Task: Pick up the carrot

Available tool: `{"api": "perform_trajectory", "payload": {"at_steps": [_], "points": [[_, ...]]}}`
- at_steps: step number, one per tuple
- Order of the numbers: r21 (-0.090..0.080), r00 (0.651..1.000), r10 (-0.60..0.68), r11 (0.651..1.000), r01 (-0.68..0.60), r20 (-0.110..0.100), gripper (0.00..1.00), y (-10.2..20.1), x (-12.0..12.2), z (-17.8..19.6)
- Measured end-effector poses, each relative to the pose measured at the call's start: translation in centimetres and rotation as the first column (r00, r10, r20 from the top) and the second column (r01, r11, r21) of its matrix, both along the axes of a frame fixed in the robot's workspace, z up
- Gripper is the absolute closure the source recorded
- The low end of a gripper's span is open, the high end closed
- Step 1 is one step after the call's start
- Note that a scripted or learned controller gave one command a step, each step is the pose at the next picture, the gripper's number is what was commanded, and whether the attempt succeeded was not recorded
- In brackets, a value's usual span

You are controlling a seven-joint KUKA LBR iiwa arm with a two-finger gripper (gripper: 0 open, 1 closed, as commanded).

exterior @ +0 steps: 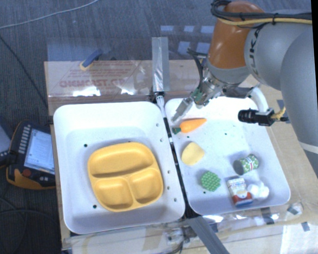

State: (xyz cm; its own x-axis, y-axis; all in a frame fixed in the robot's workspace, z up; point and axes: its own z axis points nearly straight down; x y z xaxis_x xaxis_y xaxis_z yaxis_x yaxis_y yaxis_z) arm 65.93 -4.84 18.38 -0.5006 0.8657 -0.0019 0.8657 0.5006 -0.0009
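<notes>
The carrot [193, 124] is orange with a small green stem end pointing left. It lies flat in the right bin [270, 159], near its far left corner. My gripper [181, 112] reaches down and to the left from the orange wrist band and hangs just above and left of the carrot, close to the wall between the bins. Nothing shows held in it. Whether it touches the carrot is not clear from this angle.
The right bin also holds a pale yellow lump [192, 153], a green round thing [210, 180], a small green can [247, 164] and a red-and-white carton [239, 191]. A yellow divided plate [125, 175] sits in the left bin [69, 157].
</notes>
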Motion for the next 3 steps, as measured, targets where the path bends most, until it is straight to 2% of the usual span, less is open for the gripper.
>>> {"api": "perform_trajectory", "payload": {"at_steps": [1, 2, 3], "points": [[0.000, 0.995, 0.101, 0.995, -0.101, -0.003, 0.00, 1.4, -2.1, 0.0], [0.001, 0.995, 0.101, 0.995, -0.101, -0.003, 0.00, 1.5, -2.1, 0.0], [-0.001, 0.979, 0.201, 0.979, -0.201, 0.001, 0.00, 0.3, -0.6, 0.0]]}}
